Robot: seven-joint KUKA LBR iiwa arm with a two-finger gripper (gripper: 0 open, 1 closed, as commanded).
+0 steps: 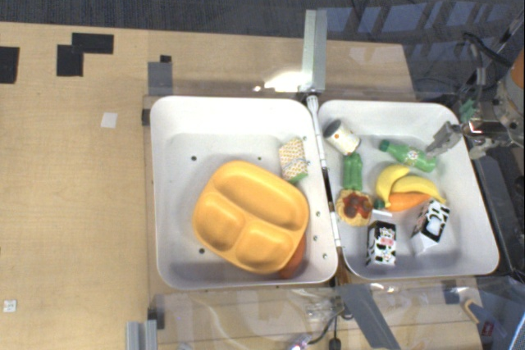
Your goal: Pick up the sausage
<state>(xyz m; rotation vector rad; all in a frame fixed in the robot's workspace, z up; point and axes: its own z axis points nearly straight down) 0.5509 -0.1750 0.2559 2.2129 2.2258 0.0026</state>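
As seen from my remote station, gripper (pixel 445 138): over the back right corner of the right bin (pixel 484 246), grey tip slanting down-left.
Gripper opening: can't tell from this angle, too small and dark.
Gripper load: nothing seen in it.
Gripper contact: tip is just beside the green bottle (pixel 408 154), at its right end; touching or not, can't say.
Sausage (pixel 343 138): my best read is the short pale cylinder w/ a darker end, back left corner of the right bin, near the divider. Well apart from the gripper, w/ the bottle between them.
Green bottle: lying on its side, back of the right bin.
Banana (pixel 396 177): mid bin, just in front of the bottle, w/ an orange piece (pixel 410 197) against its front side.
Green stick-shaped item (pixel 353 172): just in front of the sausage.
Milk cartons (pixel 381 243): two, black-and-white, at the front of the bin.
Left bin (pixel 164 201): yellow divided plate (pixel 246 213) and a small patterned packet (pixel 292 158) by the divider.
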